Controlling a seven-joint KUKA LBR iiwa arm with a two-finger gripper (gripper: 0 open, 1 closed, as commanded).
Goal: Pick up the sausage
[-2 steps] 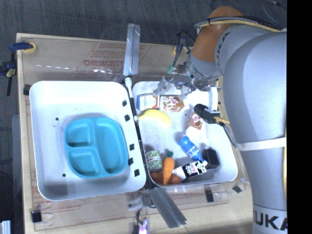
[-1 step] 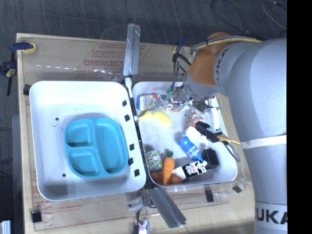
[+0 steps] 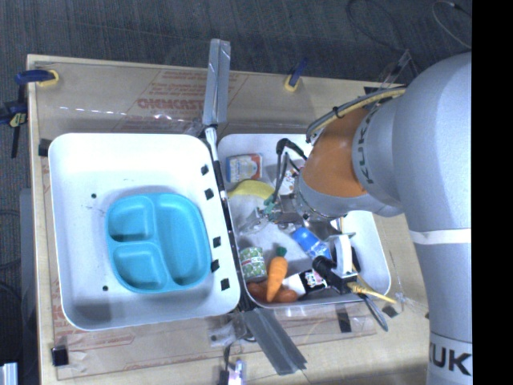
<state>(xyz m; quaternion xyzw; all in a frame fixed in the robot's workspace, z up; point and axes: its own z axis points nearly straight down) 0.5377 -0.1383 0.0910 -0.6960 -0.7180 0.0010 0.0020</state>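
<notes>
The sausage is a reddish-brown piece at the front edge of the right bin, partly covered by an orange carrot. My gripper hangs below the orange-banded wrist over the middle of the right bin. It is behind the sausage, beside a yellow fruit, and apart from the sausage. The wrist and the clutter hide much of the gripper's tip.
The right bin also holds a green patterned can, a blue bottle, a black packet, a white item and a small carton. A blue divided plate lies in the left bin.
</notes>
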